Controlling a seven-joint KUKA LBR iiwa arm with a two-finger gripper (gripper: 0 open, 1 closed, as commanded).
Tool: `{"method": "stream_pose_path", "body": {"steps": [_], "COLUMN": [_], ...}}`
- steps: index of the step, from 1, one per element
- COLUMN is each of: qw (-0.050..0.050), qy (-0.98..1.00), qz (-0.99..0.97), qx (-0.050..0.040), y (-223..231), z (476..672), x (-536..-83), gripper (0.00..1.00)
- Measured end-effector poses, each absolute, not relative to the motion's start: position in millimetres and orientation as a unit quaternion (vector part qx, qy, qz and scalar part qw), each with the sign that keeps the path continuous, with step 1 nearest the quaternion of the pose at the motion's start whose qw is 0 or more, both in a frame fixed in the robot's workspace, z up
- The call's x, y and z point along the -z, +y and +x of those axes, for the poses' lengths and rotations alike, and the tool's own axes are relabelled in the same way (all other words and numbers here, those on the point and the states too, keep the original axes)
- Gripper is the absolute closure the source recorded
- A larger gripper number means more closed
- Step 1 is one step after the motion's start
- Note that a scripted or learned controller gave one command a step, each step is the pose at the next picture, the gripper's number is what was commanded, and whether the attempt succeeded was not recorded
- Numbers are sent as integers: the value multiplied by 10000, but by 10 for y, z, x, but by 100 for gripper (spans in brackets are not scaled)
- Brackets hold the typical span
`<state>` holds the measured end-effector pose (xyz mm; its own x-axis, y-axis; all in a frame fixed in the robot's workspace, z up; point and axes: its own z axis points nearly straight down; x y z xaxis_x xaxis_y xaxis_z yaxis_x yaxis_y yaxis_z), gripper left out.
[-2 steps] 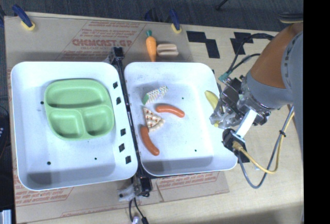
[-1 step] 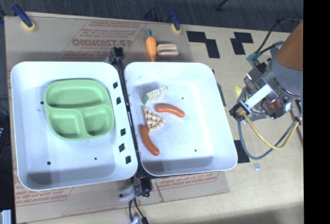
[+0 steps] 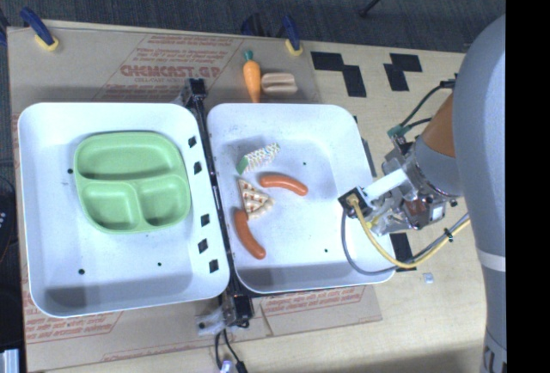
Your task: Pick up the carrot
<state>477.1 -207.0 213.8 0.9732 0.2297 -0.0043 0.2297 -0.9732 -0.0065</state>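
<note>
- A pale bench (image 3: 430,311) covered by a printed cardboard sheet (image 3: 155,62), dark carpet beyond it; two white bins sit side by side on it, the left bin (image 3: 34,191) holding a green divided plate (image 3: 129,156), the right bin (image 3: 335,139) holding toy food, among it two orange-red sausages (image 3: 284,184).
- The carrot (image 3: 251,81) lies in neither bin; it rests on the cardboard just past the far rim of the right bin, green top pointing away, with a small bun-like toy (image 3: 278,84) just beside it.
- It looks like a light, stiff toy with a smooth, tapering body, so it may slip or roll; the thick upper part below the greens, gripped across its width, seems the safest hold; the bun leaves little room on that side.
- The arm (image 3: 481,148) reaches in from the right; the gripper (image 3: 397,212) hangs over the right bin's right rim, well apart from the carrot; whether it is open or closed cannot be told, and nothing is visibly held.
</note>
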Motion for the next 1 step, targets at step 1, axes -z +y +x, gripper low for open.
{"method": "stream_pose_path", "body": {"steps": [1], "qw": [18], "qy": [-1243], "qz": [-9922], "qx": [-9], "y": [-2108], "z": [4765], "x": [-2955], "gripper": [100]}}
